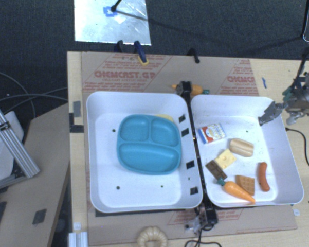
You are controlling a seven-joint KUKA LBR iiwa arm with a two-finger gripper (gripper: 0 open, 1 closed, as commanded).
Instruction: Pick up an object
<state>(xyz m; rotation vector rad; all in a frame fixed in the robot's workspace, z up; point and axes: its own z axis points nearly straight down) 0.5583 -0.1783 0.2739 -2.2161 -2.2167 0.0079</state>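
Gripper [280, 113] sits at right edge over the right bin's [293, 179] far right rim, fingers spread apart, nothing between them. Left to right: left bin [100, 189] holds a blue divided plate [148, 143], a yellow bit peeking behind it. Right bin: red-white-blue carton [212, 133], chocolate piece [215, 169], cheese wedge [225, 159], bread roll [241, 147], carrot [238, 191] touching waffle [245, 183], sausage [263, 176]. All items lie well apart from gripper.
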